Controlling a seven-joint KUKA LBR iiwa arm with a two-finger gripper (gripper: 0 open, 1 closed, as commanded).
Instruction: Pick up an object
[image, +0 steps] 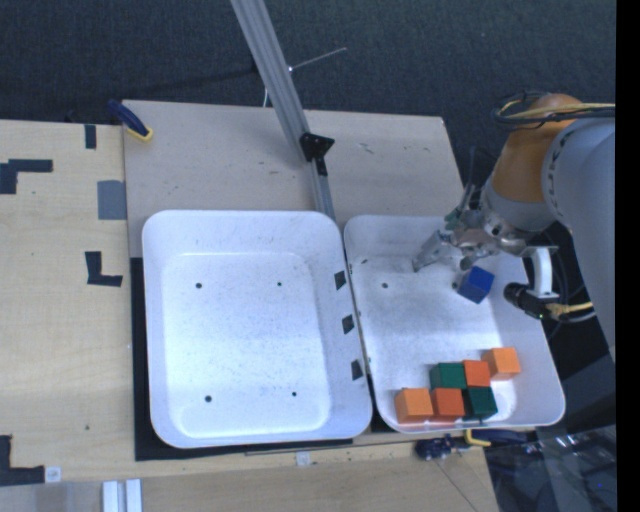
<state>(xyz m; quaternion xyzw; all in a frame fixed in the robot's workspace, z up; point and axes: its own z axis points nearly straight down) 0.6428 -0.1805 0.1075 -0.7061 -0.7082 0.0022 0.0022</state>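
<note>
My gripper (443, 262) hangs over the far part of the right bin (400, 330), and its fingers look spread, so it is open. A blue block (476, 284) lies just beside and below the right finger (466, 262), not between the two. A cluster of several orange and green blocks sits at the near end of the same bin: orange ones (413, 403), green ones (448, 376), and an orange one (502, 361) at the right wall.
The left bin (240, 330) stands beside the right one. A slanted metal rail (285, 90) runs from the top of the view down to the bins' shared far corner. The arm's orange band (520, 165) is at the right.
</note>
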